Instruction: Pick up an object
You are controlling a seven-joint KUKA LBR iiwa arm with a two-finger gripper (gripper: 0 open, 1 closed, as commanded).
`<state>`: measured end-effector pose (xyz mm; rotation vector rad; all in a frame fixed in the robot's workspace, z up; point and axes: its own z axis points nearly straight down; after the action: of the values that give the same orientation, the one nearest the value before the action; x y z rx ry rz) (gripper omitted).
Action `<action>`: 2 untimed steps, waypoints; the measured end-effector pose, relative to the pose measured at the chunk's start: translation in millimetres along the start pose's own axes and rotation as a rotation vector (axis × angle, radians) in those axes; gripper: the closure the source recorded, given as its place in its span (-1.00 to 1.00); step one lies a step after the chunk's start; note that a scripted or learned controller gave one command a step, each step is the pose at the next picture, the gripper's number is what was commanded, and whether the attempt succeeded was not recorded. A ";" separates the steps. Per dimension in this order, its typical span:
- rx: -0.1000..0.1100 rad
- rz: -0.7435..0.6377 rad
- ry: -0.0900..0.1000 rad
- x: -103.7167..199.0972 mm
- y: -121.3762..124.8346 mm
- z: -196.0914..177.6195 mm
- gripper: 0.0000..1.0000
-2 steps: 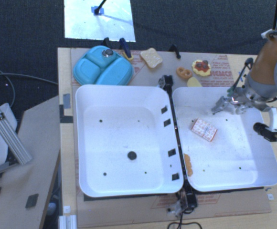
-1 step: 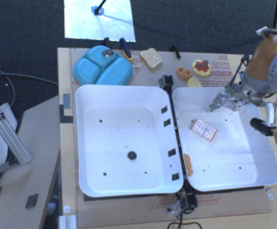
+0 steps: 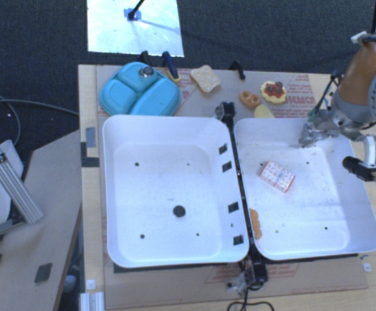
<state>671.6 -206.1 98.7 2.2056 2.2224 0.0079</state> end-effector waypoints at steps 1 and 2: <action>0.014 0.002 0.007 62.3 -67.3 -12.5 1.00; -0.004 0.000 0.000 122.6 -47.0 8.7 1.00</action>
<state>623.8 -84.0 89.1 2.2030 2.2208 0.0126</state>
